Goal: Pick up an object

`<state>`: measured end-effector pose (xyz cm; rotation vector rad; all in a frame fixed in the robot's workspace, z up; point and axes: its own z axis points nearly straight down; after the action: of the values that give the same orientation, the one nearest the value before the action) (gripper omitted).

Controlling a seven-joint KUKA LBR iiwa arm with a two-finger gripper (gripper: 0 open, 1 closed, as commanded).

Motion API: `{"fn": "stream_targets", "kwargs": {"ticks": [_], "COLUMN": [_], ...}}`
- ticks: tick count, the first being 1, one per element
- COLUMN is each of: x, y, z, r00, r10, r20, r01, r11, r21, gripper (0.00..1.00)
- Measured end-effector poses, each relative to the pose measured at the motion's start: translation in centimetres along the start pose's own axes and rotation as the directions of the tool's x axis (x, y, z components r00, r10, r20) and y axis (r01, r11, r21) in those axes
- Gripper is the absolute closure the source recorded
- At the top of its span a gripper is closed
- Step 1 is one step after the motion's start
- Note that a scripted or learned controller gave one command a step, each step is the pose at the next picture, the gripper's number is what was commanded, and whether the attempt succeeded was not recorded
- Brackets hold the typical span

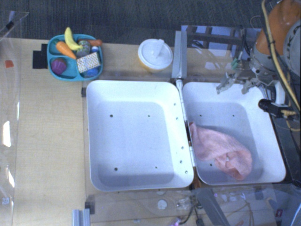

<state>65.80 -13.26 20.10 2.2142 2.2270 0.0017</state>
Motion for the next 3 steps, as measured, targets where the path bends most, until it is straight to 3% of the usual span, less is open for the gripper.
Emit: {"fn": "stream_targets", "kwargs": {"ticks": [1, 2, 3], "x": [0.9, -3.5, 1.5], "y": [-5.8, -14.9, -16.5], "z": [7.4, 9.2, 10.9], "r00": [0.986, 0.992, 0.998], "r10": [-0.169, -0.125, -0.055], "r20": [0.000, 0.001, 0.005], "r01": [0.169, 0.125, 0.056], "r11": [0.986, 0.992, 0.998], "r21": [-0.001, -0.001, -0.018], "gripper": [0.00, 0.00, 0.00]}}
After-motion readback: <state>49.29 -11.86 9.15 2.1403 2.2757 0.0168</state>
